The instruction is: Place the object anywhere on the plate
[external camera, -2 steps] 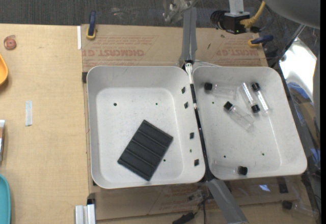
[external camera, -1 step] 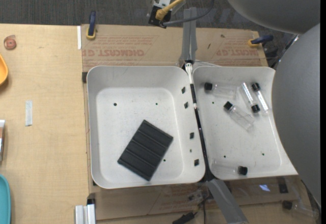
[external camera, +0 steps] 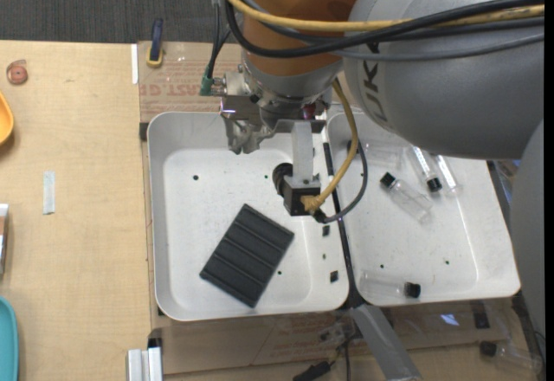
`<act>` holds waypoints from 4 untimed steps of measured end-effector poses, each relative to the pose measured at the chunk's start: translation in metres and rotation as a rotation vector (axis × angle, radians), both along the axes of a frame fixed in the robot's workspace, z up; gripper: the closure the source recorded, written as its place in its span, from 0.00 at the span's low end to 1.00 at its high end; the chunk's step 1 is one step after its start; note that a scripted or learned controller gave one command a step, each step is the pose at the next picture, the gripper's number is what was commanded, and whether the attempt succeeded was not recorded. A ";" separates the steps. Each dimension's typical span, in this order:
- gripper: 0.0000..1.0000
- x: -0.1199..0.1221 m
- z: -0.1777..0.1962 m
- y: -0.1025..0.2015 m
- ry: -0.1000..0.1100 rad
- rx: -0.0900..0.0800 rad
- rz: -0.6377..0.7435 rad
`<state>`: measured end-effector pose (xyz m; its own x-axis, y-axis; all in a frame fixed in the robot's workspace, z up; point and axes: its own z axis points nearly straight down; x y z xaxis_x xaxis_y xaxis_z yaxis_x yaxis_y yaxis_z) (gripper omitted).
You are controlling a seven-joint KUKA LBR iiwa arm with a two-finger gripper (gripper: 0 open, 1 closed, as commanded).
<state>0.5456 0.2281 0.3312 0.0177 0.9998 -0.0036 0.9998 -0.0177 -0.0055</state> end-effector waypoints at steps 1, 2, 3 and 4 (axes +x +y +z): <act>1.00 0.002 0.008 -0.004 0.003 -0.002 -0.009; 1.00 0.030 0.110 -0.001 -0.003 0.002 0.402; 1.00 0.090 0.109 -0.011 -0.003 0.003 0.657; 1.00 0.092 0.117 -0.012 -0.003 0.001 0.655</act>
